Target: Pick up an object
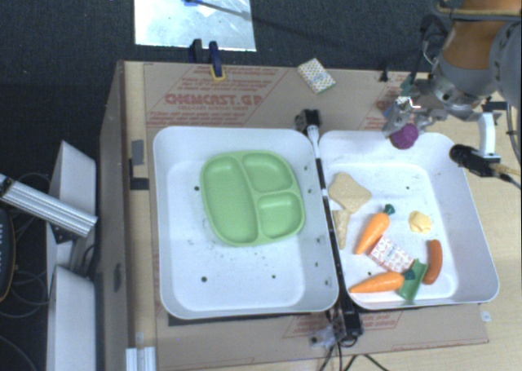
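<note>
The hand [401, 121] hung over the far edge of the right bin [465, 190], its fingers shut on a purple toy [404, 135]. The toy looked only just pinched, so it could slip and fall

- Pale green divided plate [251, 198]
- Two orange carrots [372, 231], green tops
- Purple object [404, 135]
- Red-and-white patterned packet [391, 256]
- White bins [183, 280]

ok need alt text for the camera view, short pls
The arm's pincer holds a purple object above the right bin's far edge. That bin holds two carrots, bread and small toys; the left bin holds a green divided plate.
</note>
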`<state>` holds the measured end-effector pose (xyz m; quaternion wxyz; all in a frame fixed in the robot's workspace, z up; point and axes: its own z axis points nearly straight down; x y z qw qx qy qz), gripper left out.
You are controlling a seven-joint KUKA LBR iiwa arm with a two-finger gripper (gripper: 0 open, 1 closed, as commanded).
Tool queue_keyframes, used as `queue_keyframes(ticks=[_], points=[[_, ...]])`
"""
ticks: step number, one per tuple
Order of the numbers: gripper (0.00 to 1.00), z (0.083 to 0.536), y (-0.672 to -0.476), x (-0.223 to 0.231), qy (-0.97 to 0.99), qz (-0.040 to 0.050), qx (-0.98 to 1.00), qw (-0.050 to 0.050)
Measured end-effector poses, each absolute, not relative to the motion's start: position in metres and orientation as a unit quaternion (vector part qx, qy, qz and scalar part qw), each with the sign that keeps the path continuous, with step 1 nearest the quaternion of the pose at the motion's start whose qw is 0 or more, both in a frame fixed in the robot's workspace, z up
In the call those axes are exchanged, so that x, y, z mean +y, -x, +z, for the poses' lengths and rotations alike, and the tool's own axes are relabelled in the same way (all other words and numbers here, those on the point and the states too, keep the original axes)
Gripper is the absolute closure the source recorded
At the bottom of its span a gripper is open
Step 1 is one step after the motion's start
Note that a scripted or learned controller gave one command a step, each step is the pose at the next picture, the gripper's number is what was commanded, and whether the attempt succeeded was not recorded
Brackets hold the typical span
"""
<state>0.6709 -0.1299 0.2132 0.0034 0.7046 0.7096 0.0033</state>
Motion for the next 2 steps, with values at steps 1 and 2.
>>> queue_keyframes(ticks=[1,2], points=[[1.00,0.249,-0.654,-0.068,-0.705,0.0018,0.709,0.001],[1.00,0.250,-0.612,-0.003,-0.705,0.0012,0.709,0.000]])
